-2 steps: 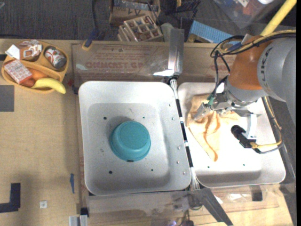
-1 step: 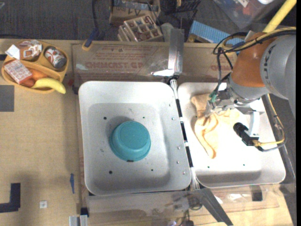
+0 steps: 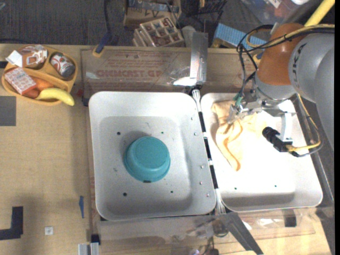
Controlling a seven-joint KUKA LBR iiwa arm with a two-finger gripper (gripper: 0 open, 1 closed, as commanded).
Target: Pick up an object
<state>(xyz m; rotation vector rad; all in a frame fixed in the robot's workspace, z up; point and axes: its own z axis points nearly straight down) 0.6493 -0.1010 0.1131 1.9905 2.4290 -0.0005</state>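
The soft cloth of pale yellow with orange edge (image 3: 232, 134) lies in the right white bin (image 3: 276, 195), in its upper left part, and its long axis runs from the top corner down toward the middle of the bin. My gripper (image 3: 245, 104) is at the upper end of this cloth, seemingly touching it, but whether it grips the cloth I cannot tell. The round teal plastic bowl (image 3: 147, 158) sits upside down in the left white bin (image 3: 106, 195), well apart, and nothing stands between me and the cloth.
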